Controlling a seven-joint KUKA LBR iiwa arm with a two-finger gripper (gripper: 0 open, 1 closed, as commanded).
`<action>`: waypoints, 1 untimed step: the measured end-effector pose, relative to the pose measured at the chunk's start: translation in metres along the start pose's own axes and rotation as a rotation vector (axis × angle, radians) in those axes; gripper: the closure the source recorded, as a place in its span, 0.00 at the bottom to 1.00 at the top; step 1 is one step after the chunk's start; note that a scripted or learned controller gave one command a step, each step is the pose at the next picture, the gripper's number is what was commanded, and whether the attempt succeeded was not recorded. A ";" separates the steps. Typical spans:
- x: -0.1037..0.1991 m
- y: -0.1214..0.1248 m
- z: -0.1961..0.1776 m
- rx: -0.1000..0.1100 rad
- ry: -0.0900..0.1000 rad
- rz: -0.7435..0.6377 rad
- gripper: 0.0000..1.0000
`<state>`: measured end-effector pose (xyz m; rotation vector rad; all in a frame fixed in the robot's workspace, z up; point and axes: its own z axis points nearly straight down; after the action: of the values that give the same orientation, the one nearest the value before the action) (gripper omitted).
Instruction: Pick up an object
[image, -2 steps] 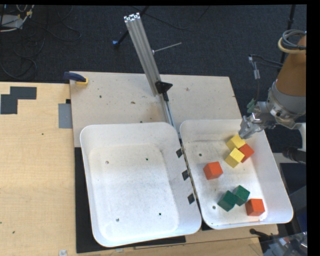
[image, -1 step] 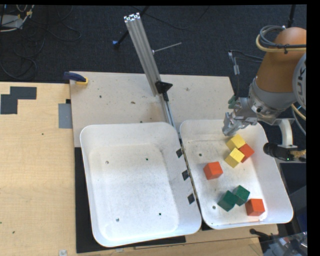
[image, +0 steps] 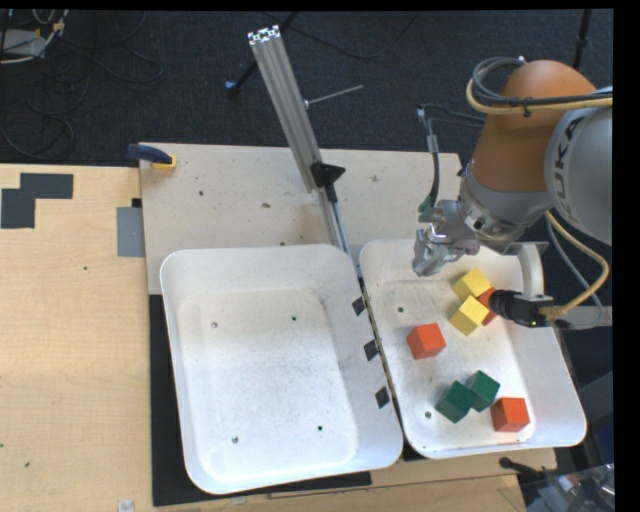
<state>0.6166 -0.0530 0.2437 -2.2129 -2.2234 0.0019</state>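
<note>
The task stood at an early stage: nothing was seen lifted, and every block lay on the floor of the right bin (image: 560, 420). The end effector (image: 432, 255) hung over the far left part of that bin, near its back rim, with no object between its parts; whether it stood apart or together could not be told from this angle. The blocks numbered 6 as far as could be made out: 2 yellow blocks (image: 470, 300) touching or nearly so, just right of the end effector; an orange block (image: 426, 340) alone toward the bin's middle; 2 green blocks (image: 468, 395) pressed together; and a second orange block (image: 511, 413) just beside them near the front right corner. The lone orange block was judged the easiest candidate, having open floor on all sides. The paired blocks offered less room for a clean grip. The yellow pair also sat close to a black fitting (image: 515, 305) on the arm's side. The left bin (image: 190, 300) lay alongside, its wall meeting the right bin's at 3 black clips (image: 368, 348). A slanted metal rail (image: 290, 110) rose behind, clear of the working area.
</note>
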 end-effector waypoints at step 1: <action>0.055 -0.006 0.013 0.001 0.000 0.000 1.00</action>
<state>0.6108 0.0017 0.2310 -2.2127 -2.2227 0.0027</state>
